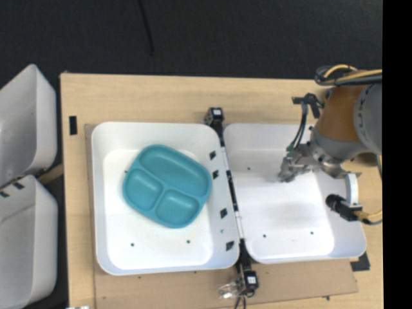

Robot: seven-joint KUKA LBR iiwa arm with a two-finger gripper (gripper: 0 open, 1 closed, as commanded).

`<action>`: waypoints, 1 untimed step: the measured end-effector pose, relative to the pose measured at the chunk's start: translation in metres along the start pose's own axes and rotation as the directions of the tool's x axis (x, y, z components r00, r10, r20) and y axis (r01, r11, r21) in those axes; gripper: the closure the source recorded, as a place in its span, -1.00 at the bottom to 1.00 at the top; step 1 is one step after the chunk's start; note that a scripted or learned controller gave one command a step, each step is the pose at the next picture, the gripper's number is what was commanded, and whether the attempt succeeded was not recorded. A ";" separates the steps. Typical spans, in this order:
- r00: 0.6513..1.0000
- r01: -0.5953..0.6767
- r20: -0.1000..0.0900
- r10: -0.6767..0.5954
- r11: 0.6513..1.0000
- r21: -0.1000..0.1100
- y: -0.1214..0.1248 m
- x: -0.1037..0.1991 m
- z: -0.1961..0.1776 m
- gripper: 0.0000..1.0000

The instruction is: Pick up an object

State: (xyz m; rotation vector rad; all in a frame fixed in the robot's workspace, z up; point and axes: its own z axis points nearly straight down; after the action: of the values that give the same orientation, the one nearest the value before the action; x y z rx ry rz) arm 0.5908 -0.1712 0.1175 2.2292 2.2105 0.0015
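A teal divided plate with three compartments lies flat in the left bin, a little left of that bin's middle. My gripper hangs over the right bin, near its upper right part, far from the plate. The grey arm with its orange band comes in from the right above it. I see nothing between the fingers, and their spacing is too small to make out.
A black-clipped divider separates the two white bins. The bins sit on a wooden bench. White padded blocks stand off the bench's left edge. Cables loop near the arm at the right.
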 end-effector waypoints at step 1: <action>1.000 0.001 0.001 -0.001 1.000 -0.004 -0.001 -0.004 -0.064 1.00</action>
State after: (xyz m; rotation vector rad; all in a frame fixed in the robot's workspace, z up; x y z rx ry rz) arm 0.5894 -0.1748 0.1813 2.2252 2.2086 0.0049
